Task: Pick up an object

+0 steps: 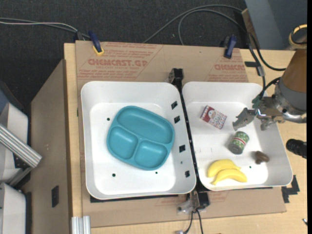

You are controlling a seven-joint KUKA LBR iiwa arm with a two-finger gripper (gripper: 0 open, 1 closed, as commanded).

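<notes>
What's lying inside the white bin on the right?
The right bin holds a small red-and-white packet, a green can, a yellow banana and a small brown lump. The gripper hides some floor.

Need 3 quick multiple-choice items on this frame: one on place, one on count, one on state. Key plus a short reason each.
1. Where does the blue divided plate lie?
A. In the left bin
B. In the right bin
C. On the cardboard outside both bins

2. How many loose things lie in the right bin?
A. Two
B. Four
C. Six

3. What is the state of the gripper?
A. Shut on the bananas
B. Open above the right bin, holding nothing
C. Resting on the blue plate

Key:
1 A: the plate sits in the middle of the left bin.
2 B: a red and white packet, a small green can, a yellow banana bunch and a small brown piece.
3 B: its fingers are spread with nothing between them, just above and right of the can.
</notes>
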